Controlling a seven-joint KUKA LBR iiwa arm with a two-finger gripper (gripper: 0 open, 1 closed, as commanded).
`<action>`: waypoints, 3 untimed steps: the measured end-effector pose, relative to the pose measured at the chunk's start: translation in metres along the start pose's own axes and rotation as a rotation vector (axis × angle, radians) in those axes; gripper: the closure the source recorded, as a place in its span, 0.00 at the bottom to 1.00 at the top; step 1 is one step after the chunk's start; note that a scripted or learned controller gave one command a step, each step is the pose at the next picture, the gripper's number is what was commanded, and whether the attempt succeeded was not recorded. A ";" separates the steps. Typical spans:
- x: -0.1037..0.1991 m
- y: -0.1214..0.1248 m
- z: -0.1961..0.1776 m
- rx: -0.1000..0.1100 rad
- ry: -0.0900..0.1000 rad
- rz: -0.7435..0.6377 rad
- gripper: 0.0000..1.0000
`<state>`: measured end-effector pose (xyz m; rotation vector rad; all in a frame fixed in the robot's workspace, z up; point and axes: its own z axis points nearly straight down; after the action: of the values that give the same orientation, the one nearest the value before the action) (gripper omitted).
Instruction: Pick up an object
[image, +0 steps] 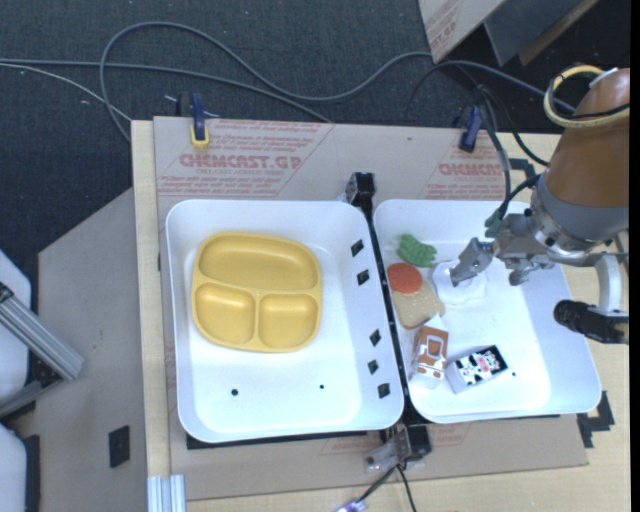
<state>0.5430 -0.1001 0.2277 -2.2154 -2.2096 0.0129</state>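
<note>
1. Bench board (250, 150): brown sheet with red printed lettering along its far edge, carrying both bins; a blue clamp (199, 118) grips the far edge at left, and another (470, 128) at right.
2. Left bin (195, 400): shallow, white, touching the right bin along a black centre strip.
3. Right bin (545, 380): shallow, white, holding all the small objects.
4. Arm (590, 150): grey with an orange band, entering from the right over the far right part of the right bin.
5. Yellow tray (258, 290): three compartments, lying flat in the far left part of the left bin.
6. Gripper (468, 268): low over the right bin, near its centre, tilted toward the left. Whether the jaws are spread or pressed together cannot be told; nothing is visibly held.
7. Tan round piece (420, 305): just left of the gripper, beside the centre strip.
8. Black-and-white box (478, 367): near side of the right bin.
9. Brown-and-white carton (431, 352): just left of that box.
10. Red-orange piece (405, 277): touching the tan piece's far side.
11. Green piece (416, 249): just beyond the red-orange one.
</note>
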 end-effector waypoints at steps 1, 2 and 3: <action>0.000 0.002 -0.006 -0.013 -0.002 -0.003 0.00; 0.003 -0.004 0.038 -0.009 -0.001 -0.002 0.00; -0.006 0.002 0.090 -0.009 -0.001 -0.002 0.00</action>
<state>0.5437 -0.1056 0.1374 -2.2183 -2.2162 0.0044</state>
